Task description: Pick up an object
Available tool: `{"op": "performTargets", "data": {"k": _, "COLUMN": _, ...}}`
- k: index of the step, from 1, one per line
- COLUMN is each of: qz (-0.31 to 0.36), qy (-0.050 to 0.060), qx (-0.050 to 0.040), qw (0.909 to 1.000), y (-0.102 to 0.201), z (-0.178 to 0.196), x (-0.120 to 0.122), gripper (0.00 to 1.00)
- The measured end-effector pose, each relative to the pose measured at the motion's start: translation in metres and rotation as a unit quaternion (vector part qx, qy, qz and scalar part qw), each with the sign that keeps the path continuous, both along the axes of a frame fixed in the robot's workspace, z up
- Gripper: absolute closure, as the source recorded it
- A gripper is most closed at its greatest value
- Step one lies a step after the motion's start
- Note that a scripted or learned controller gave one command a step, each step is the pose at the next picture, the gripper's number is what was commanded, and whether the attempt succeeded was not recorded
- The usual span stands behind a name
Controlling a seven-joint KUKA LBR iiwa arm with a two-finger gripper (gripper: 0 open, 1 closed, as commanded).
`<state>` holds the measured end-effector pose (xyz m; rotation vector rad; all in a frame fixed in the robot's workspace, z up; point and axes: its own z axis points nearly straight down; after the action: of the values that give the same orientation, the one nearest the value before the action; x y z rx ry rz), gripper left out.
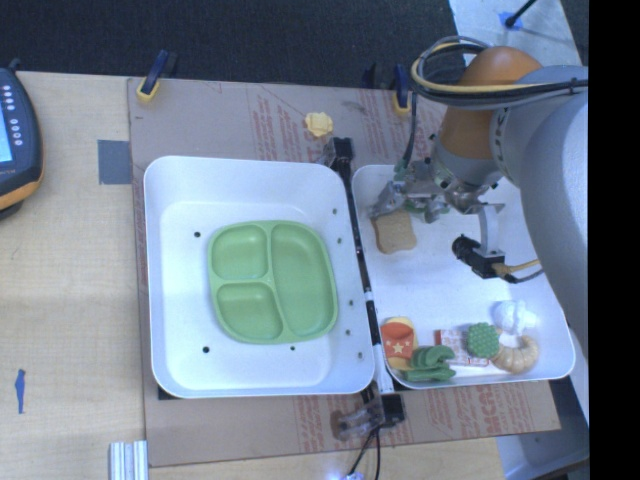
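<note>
The arm enters from the right and carries its gripper (415, 200) low over the far end of the right bin (540, 288), just above a tan, toast-like piece (395, 234) that lies flat near the bin's left wall. The wrist hardware hides the tool's tip, so whether it is spread, closed or gripping anything cannot be told; the toast-like piece appears to rest on the bin floor, not lifted. The other candidates crowd the near end of the same bin: a red and yellow item (398, 339), a green leafy piece (432, 362), a green broccoli-like ball (483, 340) and a tan ring (517, 354). The left bin (170, 268) holds a green divided plate (272, 282). The isolated piece probably offers the clearest approach.
</note>
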<state>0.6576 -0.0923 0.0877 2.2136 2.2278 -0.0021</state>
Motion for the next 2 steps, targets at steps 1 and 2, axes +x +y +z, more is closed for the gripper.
{"op": "performTargets", "data": {"k": 1, "qz": 0.002, "qy": -0.004, "qx": -0.0007, "qw": 1.0000, "y": -0.0005, "z": 0.0191, "x": 0.0019, "gripper": 1.00}}
{"op": "performTargets", "data": {"k": 2, "qz": 0.002, "qy": -0.004, "qx": -0.0008, "qw": 1.0000, "y": -0.0004, "z": 0.0184, "x": 0.0016, "gripper": 0.00}}
